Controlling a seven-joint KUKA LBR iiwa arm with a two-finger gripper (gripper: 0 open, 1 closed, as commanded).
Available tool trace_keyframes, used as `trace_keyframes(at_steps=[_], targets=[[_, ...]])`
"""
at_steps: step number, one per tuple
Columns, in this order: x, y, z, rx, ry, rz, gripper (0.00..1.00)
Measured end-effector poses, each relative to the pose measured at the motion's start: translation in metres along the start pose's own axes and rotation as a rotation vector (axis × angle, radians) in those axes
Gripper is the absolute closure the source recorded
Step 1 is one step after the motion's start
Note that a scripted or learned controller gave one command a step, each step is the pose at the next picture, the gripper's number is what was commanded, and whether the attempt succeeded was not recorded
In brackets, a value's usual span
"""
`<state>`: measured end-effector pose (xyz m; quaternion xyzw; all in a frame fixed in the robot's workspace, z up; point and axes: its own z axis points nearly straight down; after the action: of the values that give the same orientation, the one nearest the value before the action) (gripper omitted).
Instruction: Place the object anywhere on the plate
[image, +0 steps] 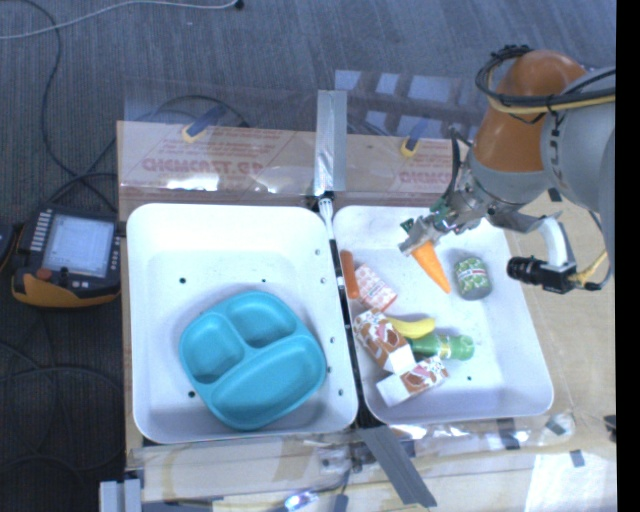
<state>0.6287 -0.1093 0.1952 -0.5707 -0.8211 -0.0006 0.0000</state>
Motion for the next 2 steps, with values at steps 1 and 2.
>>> trace_keyframes(at_steps=[1, 2], targets=[[0.0000, 0.0000, -0.0001, 0.000, 0.000, 0.000, 0.00], [0.0004, 0.0011, -0.0094, -0.002, 0.001, -0.001, 1.00]])
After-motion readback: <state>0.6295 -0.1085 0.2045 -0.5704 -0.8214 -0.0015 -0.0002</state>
